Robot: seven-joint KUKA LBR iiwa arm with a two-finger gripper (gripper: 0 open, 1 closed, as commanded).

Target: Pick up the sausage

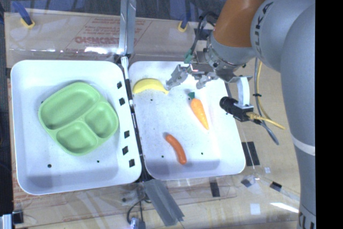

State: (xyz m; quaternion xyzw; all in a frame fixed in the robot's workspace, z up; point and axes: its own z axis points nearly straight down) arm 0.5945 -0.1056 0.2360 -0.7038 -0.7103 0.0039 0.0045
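White plastic forms both shallow bins on the bench, set side by side with a grey divider strip between them. Left bin (21,169): holds one green sectioned plate (79,117), three compartments, lying flat near the bin's centre. Right bin (230,161): holds three items. A sausage (176,148), orange-red, lies on the floor at the near side of the bin, angled from upper left to lower right, clear of the walls and touching nothing else. A carrot (199,111), orange with a small green top, lies right of centre, its tip pointing toward the near right. A banana (149,86), yellow, lies at the far left corner of this bin, close to the divider.

Arm: grey with an orange band, entering from the right and reaching over the far edge of the right bin. Gripper (187,79) hangs above the far part of that bin, between the banana and the carrot's green top. Its two fingers stand spread apart with nothing between them. The sausage sits well apart from the gripper, toward the near side.
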